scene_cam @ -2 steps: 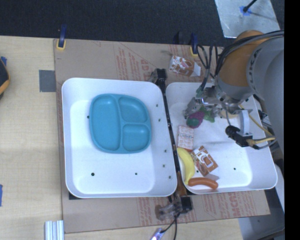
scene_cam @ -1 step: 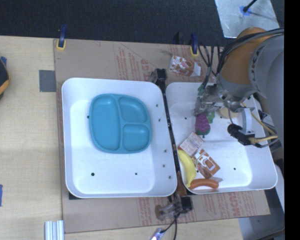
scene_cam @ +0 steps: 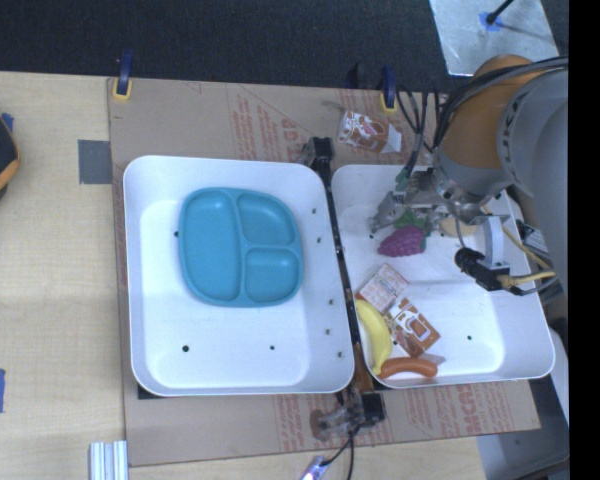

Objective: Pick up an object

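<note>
My gripper [scene_cam: 408, 213] hangs low over the far left part of the right bin [scene_cam: 500, 353], just above and touching the top of a purple bunch of grapes [scene_cam: 404, 241]. The grey arm with its orange band [scene_cam: 480, 118] comes in from the upper right. Nearer the front of that bin lie a small white and red packet [scene_cam: 383, 288], a brown packet [scene_cam: 416, 328], a yellow banana [scene_cam: 373, 333] and an orange sausage [scene_cam: 408, 369].
The left bin [scene_cam: 155, 348] holds a blue divided plate [scene_cam: 242, 245]. A snack wrapper [scene_cam: 363, 131] lies on the cardboard behind the right bin. Black cables [scene_cam: 485, 268] trail from the wrist over the right bin's middle.
</note>
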Robot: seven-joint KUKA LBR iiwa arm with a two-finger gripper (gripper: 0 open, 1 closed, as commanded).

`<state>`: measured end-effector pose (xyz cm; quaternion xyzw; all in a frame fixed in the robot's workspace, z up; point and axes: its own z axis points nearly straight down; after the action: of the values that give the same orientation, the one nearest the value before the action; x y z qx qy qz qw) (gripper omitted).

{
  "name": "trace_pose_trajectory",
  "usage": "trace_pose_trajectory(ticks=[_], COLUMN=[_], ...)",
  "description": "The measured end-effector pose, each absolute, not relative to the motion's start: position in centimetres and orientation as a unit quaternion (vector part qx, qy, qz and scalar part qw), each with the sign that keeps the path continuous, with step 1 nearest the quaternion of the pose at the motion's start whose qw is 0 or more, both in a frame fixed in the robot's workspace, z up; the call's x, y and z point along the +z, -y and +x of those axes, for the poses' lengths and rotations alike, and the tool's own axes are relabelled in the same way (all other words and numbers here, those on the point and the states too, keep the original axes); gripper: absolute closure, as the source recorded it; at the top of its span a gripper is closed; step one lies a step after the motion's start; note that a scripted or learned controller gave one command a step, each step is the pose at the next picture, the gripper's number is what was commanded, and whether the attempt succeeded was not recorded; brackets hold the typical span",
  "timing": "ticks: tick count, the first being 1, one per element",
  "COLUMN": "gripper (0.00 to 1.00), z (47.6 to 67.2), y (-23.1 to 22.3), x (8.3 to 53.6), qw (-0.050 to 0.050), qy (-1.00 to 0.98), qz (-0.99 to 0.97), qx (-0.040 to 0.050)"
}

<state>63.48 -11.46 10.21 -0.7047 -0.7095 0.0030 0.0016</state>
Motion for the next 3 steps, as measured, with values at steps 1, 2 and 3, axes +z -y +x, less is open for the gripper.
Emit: trace_pose_trajectory(ticks=[1,2,3], gripper=[0.00,1.00,0.00], z=[63.1,63.1,63.1], y=[14.1,14.2,14.2], x=[9.2,10.3,10.3], qw=[0.001,0.002,0.002], qy=[0.708,0.709,0.709], qz=[-0.706,-0.705,-0.705], qx=[0.0018,0.0022,0.0023])
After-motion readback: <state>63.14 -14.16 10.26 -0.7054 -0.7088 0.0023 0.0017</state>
